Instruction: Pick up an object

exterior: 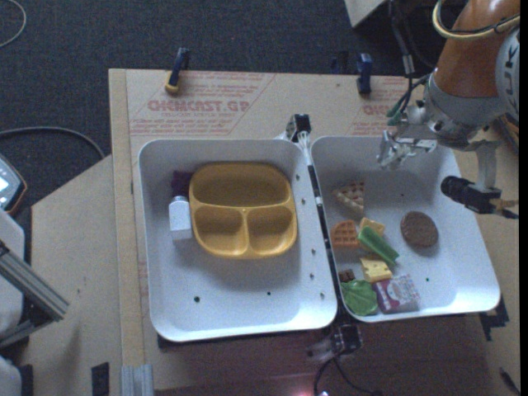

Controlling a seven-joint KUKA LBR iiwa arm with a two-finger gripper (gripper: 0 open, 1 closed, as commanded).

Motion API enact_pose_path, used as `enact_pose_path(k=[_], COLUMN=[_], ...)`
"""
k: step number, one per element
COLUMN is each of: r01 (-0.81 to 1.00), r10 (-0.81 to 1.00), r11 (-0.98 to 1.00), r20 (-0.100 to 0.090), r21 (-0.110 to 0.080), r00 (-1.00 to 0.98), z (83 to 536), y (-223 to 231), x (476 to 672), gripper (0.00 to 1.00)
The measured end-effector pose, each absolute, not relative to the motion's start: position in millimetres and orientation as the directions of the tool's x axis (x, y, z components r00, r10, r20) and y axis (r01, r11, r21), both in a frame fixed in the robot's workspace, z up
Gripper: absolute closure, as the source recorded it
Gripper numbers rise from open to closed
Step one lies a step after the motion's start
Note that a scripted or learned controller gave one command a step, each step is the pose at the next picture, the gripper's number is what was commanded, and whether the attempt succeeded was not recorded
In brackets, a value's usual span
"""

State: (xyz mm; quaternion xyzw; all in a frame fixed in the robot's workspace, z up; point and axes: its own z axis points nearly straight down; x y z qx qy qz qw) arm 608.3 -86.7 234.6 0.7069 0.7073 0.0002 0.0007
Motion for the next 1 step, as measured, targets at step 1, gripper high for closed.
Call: enact_pose_path(k=[1], r01=[1.000], r10=[1.000], r11=[-0.001], r20=[0.001], r21=[-0.005], r00=[0.001], z=[216.5], y=[-82.6], x=[599.9], gripper=[1.00])
